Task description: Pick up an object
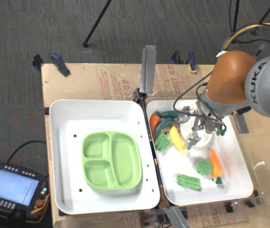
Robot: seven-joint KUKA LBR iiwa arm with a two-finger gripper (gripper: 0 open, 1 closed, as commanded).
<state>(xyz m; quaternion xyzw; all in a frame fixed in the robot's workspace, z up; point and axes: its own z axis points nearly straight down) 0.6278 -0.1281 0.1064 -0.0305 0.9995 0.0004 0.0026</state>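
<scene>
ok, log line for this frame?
phase: reaching | claw: low in right bin, beside banana | nothing seen held | green tray: left bin

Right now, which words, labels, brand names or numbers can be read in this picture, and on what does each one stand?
"KUKA": dark letters on the grey arm, running up its side at the right; only the part "KUK" is sharp.
Red printing on the cardboard sheet under the bins: stamped letters in diagonal bands, upside down and too blurred to read.
Screen and buttons of the handheld pendant: too small to read.

Grey arm (266,87), orange band (230,77), black "KUKA" lettering, dark cables
</scene>
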